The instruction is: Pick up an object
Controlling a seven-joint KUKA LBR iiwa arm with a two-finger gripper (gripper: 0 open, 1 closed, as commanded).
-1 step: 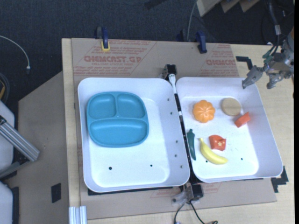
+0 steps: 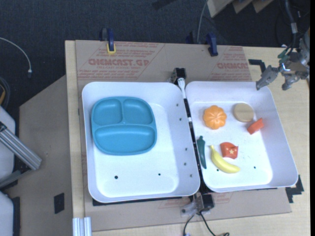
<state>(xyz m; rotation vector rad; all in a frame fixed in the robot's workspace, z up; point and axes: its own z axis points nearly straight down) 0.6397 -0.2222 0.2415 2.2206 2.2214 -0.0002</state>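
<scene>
Glossy white plastic bins, matt blue plastic plate, brown cardboard sheet

A robotics lab: two white bins sit on a brown board clamped at the counter's far edge by blue clamps, with loose cables and aluminium framing over dark carpet.

plate in left bin; banana in right bin.
</scene>
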